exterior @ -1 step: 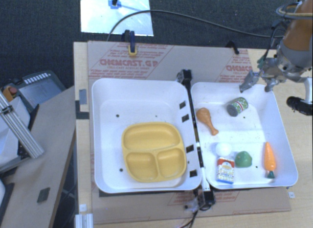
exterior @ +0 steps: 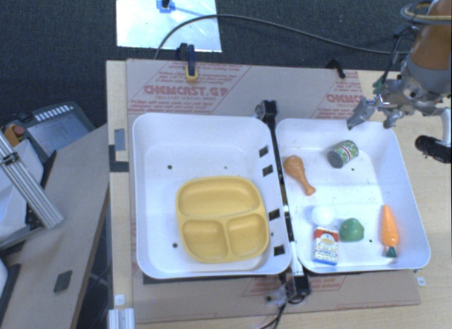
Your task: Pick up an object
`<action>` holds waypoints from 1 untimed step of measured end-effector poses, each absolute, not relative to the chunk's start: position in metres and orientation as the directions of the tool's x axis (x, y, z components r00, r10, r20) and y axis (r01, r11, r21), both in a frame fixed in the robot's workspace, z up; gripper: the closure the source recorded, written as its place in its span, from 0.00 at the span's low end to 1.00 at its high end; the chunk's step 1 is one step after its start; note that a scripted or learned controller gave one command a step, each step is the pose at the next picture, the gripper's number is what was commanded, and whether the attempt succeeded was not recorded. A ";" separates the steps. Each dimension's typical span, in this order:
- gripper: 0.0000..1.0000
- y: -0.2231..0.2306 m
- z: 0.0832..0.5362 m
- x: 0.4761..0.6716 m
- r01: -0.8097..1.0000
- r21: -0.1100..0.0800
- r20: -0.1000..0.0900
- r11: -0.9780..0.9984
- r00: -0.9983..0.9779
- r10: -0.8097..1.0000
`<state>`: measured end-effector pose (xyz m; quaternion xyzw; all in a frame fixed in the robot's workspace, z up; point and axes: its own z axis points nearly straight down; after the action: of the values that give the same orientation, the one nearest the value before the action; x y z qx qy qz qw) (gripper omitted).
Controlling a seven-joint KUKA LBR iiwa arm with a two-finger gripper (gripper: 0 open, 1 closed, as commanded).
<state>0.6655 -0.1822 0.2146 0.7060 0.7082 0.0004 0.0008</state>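
Your claw (exterior: pixel 373 111) hangs open and empty at the upper right of the frame, above the right bin's (exterior: pixel 404 179) far rim. Nothing is picked yet; the nearest object, the can (exterior: pixel 342 154), lies just below.

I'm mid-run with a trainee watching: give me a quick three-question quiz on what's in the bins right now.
1. True or false: the yellow divided tray lies in the left bin.
2. Which item in the right bin lies nearest the end effector? A) carrot B) can C) small carton
3. Fill in: the drumstick lies close to the ____ edge of the right bin.

Key
1. True.
2. B: the can lies on its side at the far end, closest to the end effector, which is over the far rim.
3. Left, next to the divider between the bins.
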 end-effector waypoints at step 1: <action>0.00 -0.182 0.172 0.661 1.000 -0.001 0.000 0.002 -0.002 1.000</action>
<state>0.6610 -0.1821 0.1724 0.7064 0.7078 -0.0004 -0.0002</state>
